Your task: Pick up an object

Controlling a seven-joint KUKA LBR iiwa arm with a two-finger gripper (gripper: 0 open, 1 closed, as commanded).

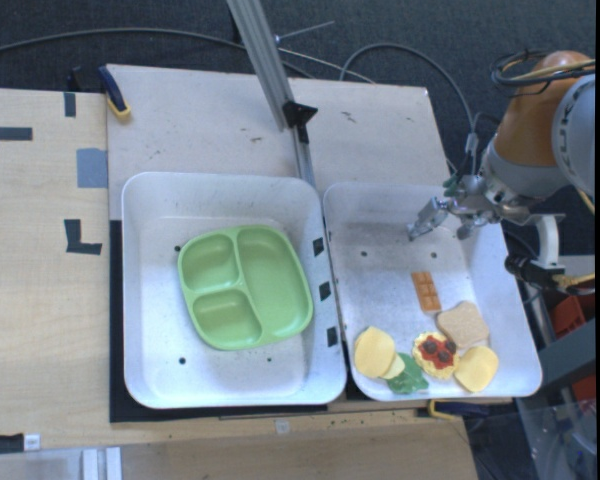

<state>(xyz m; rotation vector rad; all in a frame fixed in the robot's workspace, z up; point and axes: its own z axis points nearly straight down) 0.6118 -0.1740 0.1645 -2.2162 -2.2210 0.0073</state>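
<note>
In the right bin (pixel 380 268) several toy foods lie along the near side: an orange waffle strip (pixel 425 290), a slice of toast (pixel 464 323), a small pizza with red topping (pixel 436 352), two yellow rounds (pixel 375 349) (pixel 477 368) and a green leaf (pixel 408 377). My gripper (pixel 442 218) hovers over the bin's far right part, above and behind the waffle strip, with nothing between its fingers. Its fingers are spread, so it is open.
The left bin (pixel 150 268) holds a green divided plate (pixel 244 286). A slanted metal pole (pixel 270 68) rises from the divide between the bins. Cables run across the dark floor behind the bench. The arm's orange band (pixel 545 108) stands at the right edge.
</note>
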